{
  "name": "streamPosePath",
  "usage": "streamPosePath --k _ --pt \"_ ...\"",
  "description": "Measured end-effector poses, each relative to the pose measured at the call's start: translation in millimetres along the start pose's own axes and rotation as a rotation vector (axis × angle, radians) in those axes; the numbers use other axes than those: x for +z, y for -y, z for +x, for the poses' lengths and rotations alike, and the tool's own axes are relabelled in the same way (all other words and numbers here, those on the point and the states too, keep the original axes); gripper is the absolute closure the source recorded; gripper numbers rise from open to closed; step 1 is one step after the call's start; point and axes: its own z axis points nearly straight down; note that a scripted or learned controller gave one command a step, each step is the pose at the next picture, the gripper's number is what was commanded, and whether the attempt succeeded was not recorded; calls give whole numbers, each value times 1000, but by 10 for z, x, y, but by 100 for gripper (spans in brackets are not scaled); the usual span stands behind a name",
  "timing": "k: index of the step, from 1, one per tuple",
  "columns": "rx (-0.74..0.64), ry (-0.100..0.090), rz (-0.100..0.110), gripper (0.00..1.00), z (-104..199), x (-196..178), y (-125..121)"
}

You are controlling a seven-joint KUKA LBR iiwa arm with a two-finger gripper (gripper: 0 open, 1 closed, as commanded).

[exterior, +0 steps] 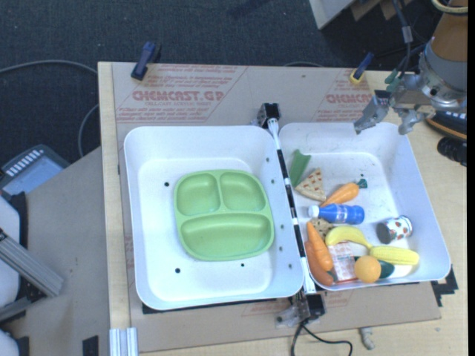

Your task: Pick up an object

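Hovering at the far right corner of the shallow white right-hand bin (415,162), just above its rim: the two-finger gripper (386,119) on the grey arm with the orange band. Showing its fingers (367,119) spread apart, gripping nothing. Lying well nearer the camera inside that bin, crowded against its near and left walls: the pick candidates.

Choosing a target with free space on both sides. Judging the blue plastic bottle with the white cap (338,214), lying on its side near the bin's middle left, and the orange toy carrot with the green tip (343,193), just beyond it, as the easiest reaches. Avoiding the tight cluster at the bin's near edge, comprising the yellow toy banana (347,236), the yellow toy corn cob (395,256) and the small orange ball (367,268), all touching or overlapping.

Descending vertically, aligning the fingers across the narrow axis. Keeping clear of the black divider clamp (269,114) at the bin's far left corner.
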Motion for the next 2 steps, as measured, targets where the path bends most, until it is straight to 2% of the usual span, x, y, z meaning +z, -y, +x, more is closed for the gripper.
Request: streamPosePath --k 1,2 --pt "1 -1 1 0 72 1272 636" --pt "1 1 0 0 -382 1861 372"
